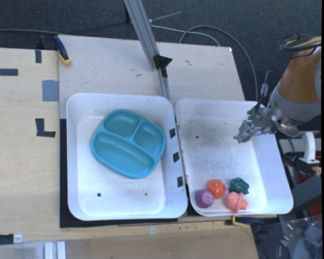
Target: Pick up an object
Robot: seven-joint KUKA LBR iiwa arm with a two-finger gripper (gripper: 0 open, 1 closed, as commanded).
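Note:
Four small toy foods cluster at the near end of the right bin (221, 144): a purple one (204, 199), an orange-red one (216, 188), a dark green one (238, 185) and a pink one (236, 202). My gripper (244, 135) hangs over the right side of that bin, well beyond the toys, with nothing visibly between its fingers. The arm behind it is grey with an orange band (303, 81).
A blue divided plate (129, 143) lies in the left bin (83, 198). A grey metal pole (143, 23) slants across the bench toward the divide between the bins. A cable (243, 47) loops behind the right bin.

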